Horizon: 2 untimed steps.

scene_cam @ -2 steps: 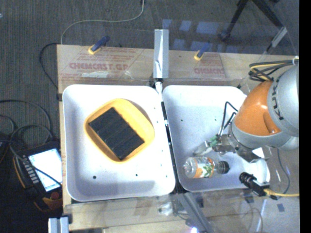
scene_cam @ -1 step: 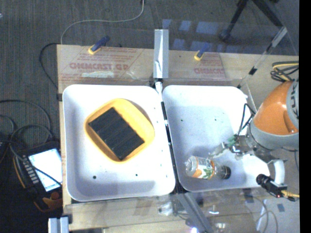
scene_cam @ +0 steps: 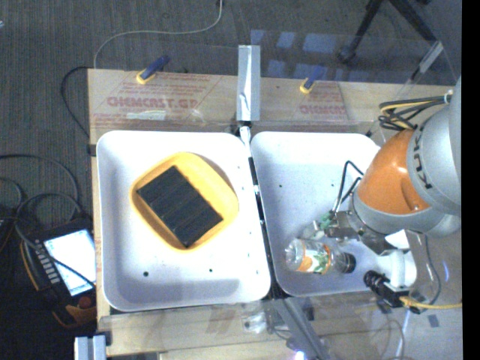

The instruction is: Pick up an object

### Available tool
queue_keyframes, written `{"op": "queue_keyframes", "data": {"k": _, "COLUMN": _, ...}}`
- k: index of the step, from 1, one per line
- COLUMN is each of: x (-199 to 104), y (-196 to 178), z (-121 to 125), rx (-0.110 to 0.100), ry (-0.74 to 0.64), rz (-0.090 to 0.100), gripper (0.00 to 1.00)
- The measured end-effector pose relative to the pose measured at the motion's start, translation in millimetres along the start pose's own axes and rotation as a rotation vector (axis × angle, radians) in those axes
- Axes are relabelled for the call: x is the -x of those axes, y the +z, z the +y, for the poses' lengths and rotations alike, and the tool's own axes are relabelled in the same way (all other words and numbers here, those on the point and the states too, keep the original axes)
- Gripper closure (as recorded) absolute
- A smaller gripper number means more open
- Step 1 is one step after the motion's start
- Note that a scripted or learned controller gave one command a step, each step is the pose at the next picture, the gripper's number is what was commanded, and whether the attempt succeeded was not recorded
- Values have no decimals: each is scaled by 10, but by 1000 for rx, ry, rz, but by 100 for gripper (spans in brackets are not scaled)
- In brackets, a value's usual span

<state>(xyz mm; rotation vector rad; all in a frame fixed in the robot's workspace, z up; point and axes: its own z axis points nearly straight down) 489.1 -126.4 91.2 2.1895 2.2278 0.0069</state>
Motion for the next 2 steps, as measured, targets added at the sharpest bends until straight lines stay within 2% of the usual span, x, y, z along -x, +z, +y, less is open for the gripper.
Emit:
{"op": "queue_keyframes", "data": {"k": 1, "x": 382, "y": -9, "z": -13, "rx": -7, "ry": 127, "rz": 9, "gripper": 0}}
{"op": "queue_keyframes", "data": {"k": 2, "x": 345, "y": 11, "z": 603, "rx": -10, "ry": 545, "rz": 4, "gripper": 0}}
